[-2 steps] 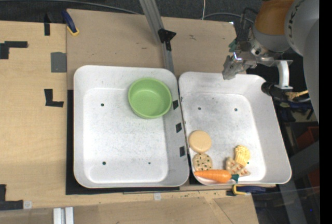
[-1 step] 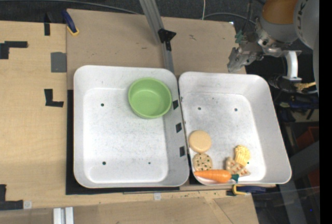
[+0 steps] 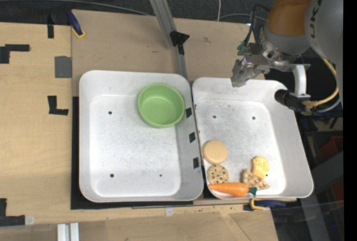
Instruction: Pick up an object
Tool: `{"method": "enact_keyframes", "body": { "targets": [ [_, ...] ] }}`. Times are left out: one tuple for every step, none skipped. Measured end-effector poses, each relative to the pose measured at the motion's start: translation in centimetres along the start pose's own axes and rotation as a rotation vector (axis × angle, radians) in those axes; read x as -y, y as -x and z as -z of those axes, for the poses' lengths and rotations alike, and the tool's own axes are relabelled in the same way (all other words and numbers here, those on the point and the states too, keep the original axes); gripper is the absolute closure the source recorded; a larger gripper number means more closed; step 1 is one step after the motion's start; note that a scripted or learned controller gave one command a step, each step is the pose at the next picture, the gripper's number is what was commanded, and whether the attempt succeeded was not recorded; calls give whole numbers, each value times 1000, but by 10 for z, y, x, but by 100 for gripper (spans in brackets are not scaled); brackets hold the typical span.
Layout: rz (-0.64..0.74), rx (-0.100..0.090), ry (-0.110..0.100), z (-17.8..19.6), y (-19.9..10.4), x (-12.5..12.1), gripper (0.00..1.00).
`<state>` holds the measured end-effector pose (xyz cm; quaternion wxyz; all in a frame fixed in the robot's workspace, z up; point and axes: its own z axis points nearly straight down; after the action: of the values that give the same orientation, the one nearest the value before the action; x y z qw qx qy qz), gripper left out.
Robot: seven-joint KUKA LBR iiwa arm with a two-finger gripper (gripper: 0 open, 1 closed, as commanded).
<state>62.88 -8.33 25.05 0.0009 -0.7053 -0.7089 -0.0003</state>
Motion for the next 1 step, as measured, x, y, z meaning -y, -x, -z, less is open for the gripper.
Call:
{"method": "enact_keyframes", "body": {
  "targets": [
    [0,0,-2,5,-45,26,100]
  ]
}}
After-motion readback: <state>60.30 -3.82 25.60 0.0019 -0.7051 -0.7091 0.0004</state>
